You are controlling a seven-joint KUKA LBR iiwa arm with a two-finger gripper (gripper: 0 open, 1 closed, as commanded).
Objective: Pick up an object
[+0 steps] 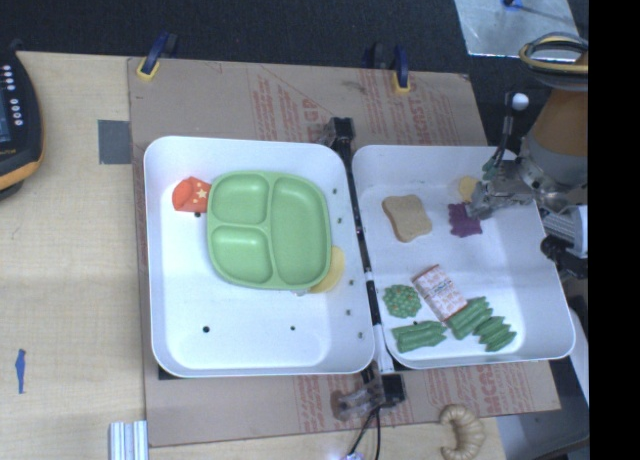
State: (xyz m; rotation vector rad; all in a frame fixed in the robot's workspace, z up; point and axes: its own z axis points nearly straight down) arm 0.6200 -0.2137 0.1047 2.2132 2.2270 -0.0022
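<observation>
At the right of the frame, the gripper (482, 200) hovers by the purple piece (463, 220)
Approach step; I cannot tell its grasp state; next it must descend onto the piece
</observation>
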